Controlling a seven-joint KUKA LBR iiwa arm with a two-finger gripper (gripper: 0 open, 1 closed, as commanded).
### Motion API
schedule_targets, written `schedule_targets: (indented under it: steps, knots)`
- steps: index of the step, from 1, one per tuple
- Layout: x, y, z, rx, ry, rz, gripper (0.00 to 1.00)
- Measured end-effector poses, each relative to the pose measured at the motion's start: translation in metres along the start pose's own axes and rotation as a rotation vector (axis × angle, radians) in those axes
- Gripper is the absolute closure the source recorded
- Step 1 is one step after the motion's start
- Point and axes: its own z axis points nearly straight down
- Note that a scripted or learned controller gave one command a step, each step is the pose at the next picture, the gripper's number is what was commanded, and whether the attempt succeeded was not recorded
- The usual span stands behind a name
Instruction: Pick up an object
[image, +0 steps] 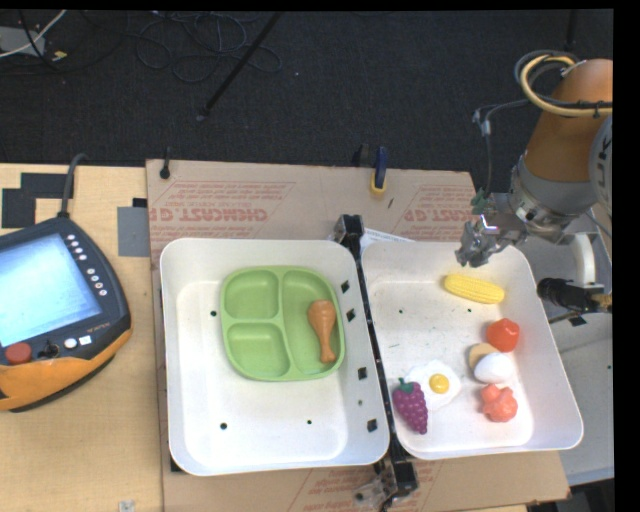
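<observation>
My gripper (478, 246) hangs over the far right part of the right bin (560, 400), just above and left of a yellow corn cob (474, 289). Nothing shows between its fingers. Farther toward the front of that bin lie a red pepper (503, 334), a white egg-like piece (492, 367), a red strawberry-like toy (499, 402), a fried egg (438, 383) and purple grapes (411, 405). In the left bin (190, 400) a green divided plate (270, 325) carries a brown chicken drumstick (323, 328).
A teach pendant with a screen (55, 310) lies on the bench at the far left. A black divider strip (362, 330) runs between the two bins. Cardboard (260, 205) lies under and behind the bins.
</observation>
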Motion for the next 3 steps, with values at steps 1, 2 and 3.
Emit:
schedule_targets:
  steps: [1,2,3]
  knots:
    - [0.056,-0.005,0.009,0.004,0.001,0.002,1.0]
    - [0.108,-0.017,0.015,0.005,0.001,0.002,1.0]
    - [0.149,-0.019,0.005,0.002,0.001,0.0,1.0]
